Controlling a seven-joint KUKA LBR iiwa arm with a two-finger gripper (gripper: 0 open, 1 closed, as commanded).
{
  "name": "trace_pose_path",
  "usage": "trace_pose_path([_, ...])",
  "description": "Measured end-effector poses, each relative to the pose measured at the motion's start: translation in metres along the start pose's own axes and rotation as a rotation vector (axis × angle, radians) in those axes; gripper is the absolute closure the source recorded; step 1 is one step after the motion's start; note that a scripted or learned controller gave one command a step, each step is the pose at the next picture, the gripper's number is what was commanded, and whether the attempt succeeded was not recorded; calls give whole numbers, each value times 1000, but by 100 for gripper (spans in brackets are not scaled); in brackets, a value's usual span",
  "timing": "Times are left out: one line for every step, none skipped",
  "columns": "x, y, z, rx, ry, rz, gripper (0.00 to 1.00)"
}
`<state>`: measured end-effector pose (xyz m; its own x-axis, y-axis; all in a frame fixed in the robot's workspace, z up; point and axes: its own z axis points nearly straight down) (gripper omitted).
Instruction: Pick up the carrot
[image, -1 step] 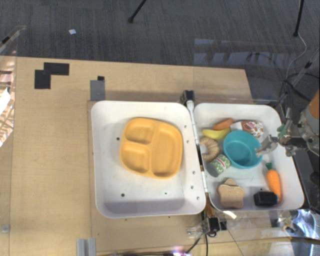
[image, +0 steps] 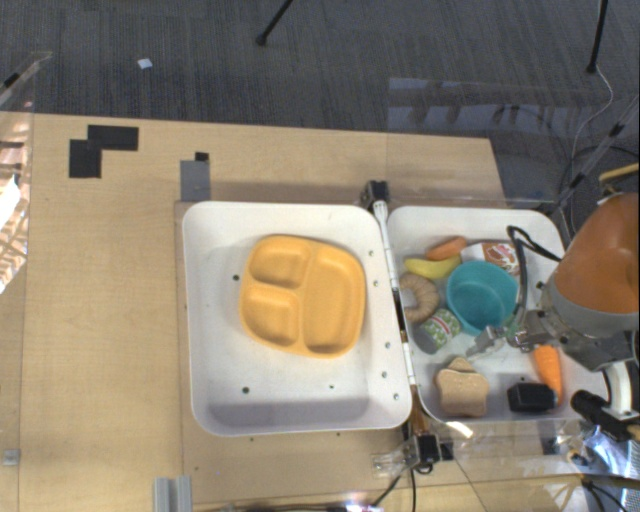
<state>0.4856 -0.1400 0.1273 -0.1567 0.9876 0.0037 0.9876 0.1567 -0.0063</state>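
Observation:
The carrot, a short orange piece, lies in the right bin near its front right, just under the arm's wrist. My gripper hangs low over the bin, just left of the carrot and beside the teal cup. The arm's grey and orange body hides part of the bin's right side and the top end of the carrot. I see nothing lifted off the bin floor.
Also in the right bin are a yellow banana, an orange-red piece, a bagel, a small can, a bread slice and a black block. The left bin holds a yellow divided plate.

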Motion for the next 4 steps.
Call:
trace_pose_path([-54,6,34,-32,7,-117,0])
trace_pose_path([-31,2,37,-21,-12,-126,0])
trace_pose_path([6,6,-76,-22,-10,-116,0])
trace_pose_path([-54,0,29,-22,-7,-60,0])
